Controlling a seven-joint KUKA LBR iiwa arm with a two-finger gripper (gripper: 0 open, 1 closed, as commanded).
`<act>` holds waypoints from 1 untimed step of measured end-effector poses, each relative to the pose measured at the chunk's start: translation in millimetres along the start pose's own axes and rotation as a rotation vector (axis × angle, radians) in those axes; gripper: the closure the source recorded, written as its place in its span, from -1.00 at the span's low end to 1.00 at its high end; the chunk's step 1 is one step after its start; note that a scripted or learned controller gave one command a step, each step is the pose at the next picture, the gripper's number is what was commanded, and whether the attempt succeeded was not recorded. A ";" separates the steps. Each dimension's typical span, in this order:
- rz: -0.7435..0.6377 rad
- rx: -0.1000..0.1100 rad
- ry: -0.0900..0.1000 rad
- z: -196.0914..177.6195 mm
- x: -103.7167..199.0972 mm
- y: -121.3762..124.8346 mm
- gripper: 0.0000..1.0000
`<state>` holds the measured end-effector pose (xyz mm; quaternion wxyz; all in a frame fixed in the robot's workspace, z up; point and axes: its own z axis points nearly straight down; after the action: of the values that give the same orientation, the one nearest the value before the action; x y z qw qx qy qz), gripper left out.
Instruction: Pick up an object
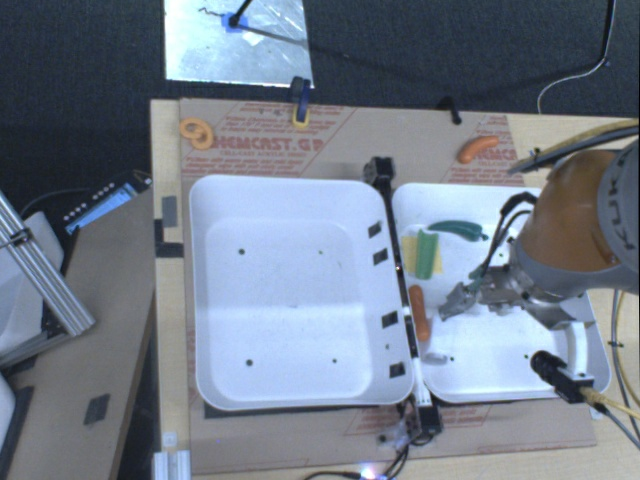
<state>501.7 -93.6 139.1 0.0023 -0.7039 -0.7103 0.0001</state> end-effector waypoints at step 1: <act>0.006 -0.009 -0.011 53.5 5.4 34.9 -1.00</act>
<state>536.3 -87.8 85.5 -0.0049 -0.7060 -0.7082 0.0009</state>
